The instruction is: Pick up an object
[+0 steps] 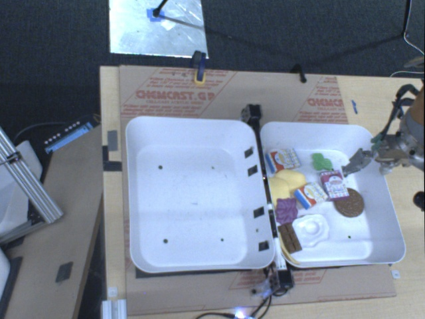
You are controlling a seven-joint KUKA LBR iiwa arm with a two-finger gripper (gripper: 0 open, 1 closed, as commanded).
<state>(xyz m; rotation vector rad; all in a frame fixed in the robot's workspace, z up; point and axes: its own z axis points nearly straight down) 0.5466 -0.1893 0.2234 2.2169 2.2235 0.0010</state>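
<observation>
**Gripper at bin edge, nothing held; toy food clustered in right bin**

The gripper (358,159) sits over the right bin (372,244) near its 2 o'clock rim, reaching in from the right. Whether its fingers are spread or closed cannot be told at this angle; nothing shows between them.

All candidates lie in the right bin's left half. Nearest the gripper, at about 7 o'clock from it, is a small maroon packet (334,185), touching a brown round cookie (349,203). A green piece (322,160) lies at the gripper's 9 o'clock. Further in: a yellow piece (285,183), a purple piece (287,211), a fried egg (310,228) and a chocolate bar (289,237).

Assessment: these look like light, rigid plastic toys, likely smooth and prone to slipping. The flat cookie and egg offer little to pinch; the packet's narrow sides appear the better hold.

The left bin (192,191) holds nothing of interest.
</observation>
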